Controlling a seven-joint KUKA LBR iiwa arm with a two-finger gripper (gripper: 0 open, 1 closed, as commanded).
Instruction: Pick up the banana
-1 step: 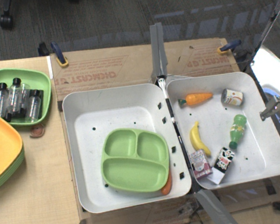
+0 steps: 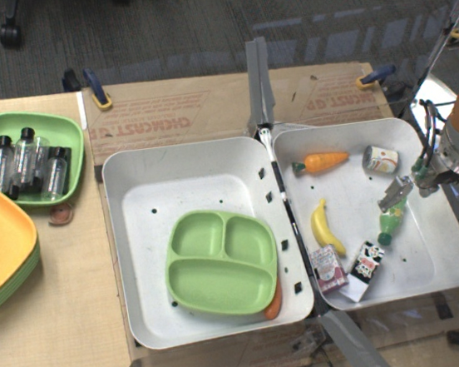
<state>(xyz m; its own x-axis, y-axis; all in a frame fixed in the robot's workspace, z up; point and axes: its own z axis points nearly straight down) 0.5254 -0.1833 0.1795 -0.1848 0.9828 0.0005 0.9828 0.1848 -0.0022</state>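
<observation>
The banana (image 2: 325,229) lies in the right bin (image 2: 443,276) near its left wall, long axis running up-down; the gripper (image 2: 396,195) sits well to its right, fingers slightly parted and holding nothing, above a green bottle (image 2: 390,223)

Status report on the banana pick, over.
Gripper over right bin, above green bottle, holding nothing. Banana lying free left of it. Path between them clear.
</observation>
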